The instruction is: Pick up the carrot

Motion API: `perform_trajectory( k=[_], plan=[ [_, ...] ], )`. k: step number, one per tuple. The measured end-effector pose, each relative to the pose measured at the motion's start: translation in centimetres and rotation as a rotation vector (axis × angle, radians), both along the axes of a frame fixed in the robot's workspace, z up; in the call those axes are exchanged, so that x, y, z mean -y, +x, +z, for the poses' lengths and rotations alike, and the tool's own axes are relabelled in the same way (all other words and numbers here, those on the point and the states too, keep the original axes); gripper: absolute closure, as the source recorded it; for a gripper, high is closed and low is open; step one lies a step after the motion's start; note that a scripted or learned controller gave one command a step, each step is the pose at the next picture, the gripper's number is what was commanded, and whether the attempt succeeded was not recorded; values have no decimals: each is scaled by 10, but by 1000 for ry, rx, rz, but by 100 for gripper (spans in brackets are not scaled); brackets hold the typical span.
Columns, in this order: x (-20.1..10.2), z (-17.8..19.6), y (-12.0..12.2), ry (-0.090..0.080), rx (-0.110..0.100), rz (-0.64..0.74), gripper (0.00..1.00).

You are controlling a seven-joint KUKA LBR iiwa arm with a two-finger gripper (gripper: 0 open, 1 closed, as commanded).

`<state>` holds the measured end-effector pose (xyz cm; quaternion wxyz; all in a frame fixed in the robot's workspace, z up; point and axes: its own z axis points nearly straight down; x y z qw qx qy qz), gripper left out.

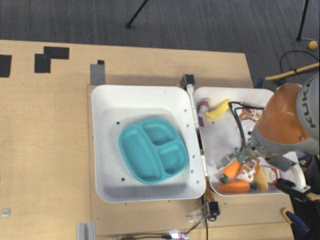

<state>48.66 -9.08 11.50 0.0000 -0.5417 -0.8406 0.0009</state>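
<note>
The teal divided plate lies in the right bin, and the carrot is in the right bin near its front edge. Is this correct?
Not quite. The camera view shows the teal divided plate in the left bin, not the right. The carrot does lie in the right bin near its front edge.

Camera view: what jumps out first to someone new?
The teal divided tray stands out first, alone in the middle of the left bin. Next comes the arm's orange band, hanging over the right bin, with the tool low among the clutter at that bin's near edge. There an orange carrot lies by the rim, and a yellow banana sits at the far end.
</note>
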Motion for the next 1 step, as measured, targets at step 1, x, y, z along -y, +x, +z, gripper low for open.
perform_trajectory(
  k=[1],
  plan=[
    [-2,13,5,0,13,5,100]
  ],
)
